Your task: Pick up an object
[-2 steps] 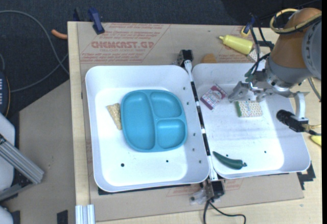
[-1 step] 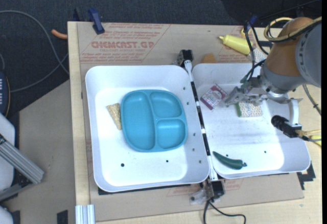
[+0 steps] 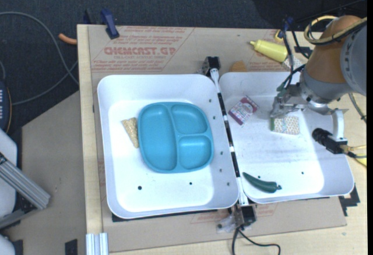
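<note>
My gripper (image 3: 285, 109) hangs over the upper part of the right bin (image 3: 303, 187), right above a small patterned packet (image 3: 286, 125) that lies on the bin floor. To its left lies a pink and white wrapper (image 3: 242, 110). A dark green pepper-shaped object (image 3: 261, 183) rests near the front edge of the right bin. The left bin (image 3: 116, 96) holds a blue divided plate (image 3: 175, 135) and a tan cracker-like piece (image 3: 130, 128) at the plate's left side.
A yellow bottle-like object (image 3: 268, 49) lies on the cardboard behind the right bin. A black clamp (image 3: 212, 64) sits at the top of the seam between the bins. Cables and a black connector (image 3: 327, 141) run along the right side near the arm.
</note>
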Motion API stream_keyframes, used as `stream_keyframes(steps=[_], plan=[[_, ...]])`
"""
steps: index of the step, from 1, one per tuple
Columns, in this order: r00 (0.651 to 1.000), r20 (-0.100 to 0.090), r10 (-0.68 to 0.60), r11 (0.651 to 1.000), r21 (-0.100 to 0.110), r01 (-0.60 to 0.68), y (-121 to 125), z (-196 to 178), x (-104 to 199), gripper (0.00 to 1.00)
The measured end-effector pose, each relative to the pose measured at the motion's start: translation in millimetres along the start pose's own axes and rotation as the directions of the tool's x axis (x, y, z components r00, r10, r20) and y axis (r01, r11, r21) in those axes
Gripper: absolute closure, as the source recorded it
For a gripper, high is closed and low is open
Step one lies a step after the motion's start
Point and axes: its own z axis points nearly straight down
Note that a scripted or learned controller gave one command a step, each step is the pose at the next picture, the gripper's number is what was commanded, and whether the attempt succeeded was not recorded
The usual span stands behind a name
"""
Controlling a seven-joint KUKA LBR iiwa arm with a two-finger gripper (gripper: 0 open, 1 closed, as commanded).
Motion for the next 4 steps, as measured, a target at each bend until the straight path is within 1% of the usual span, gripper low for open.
stream_keyframes(steps=[3, 4], plan=[[1.0, 0.003, -0.001, 1.0, -0.007, 0.001, 2, -30, 0, 1.0], [1.0, 0.003, -0.001, 1.0, -0.006, 0.001, 2, -30, 0, 0.0]])
